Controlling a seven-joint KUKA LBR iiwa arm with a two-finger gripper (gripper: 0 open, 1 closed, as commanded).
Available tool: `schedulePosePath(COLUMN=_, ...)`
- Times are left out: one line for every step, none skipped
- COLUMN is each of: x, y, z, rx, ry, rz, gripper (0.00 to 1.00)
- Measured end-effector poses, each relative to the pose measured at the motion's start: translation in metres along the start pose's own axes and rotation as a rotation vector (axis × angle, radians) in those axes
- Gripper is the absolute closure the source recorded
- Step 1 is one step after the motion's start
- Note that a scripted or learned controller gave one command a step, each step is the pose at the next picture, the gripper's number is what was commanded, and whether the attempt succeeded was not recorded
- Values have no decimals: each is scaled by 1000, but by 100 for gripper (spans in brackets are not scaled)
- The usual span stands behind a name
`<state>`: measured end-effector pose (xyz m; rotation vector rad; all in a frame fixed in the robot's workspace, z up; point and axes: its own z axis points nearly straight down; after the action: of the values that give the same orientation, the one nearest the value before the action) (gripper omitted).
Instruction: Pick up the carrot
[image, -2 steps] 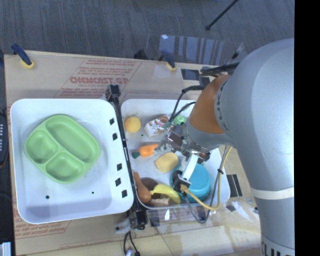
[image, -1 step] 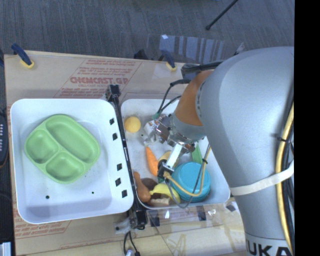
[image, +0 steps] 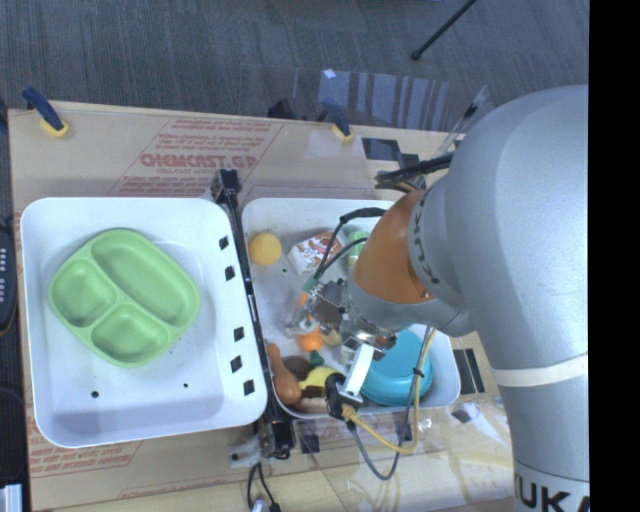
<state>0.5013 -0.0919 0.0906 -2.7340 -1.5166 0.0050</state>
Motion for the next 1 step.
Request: schedulePosePath(x=0, y=0, z=-9, rx=7, ry=-3, rz=-6, gripper=100)
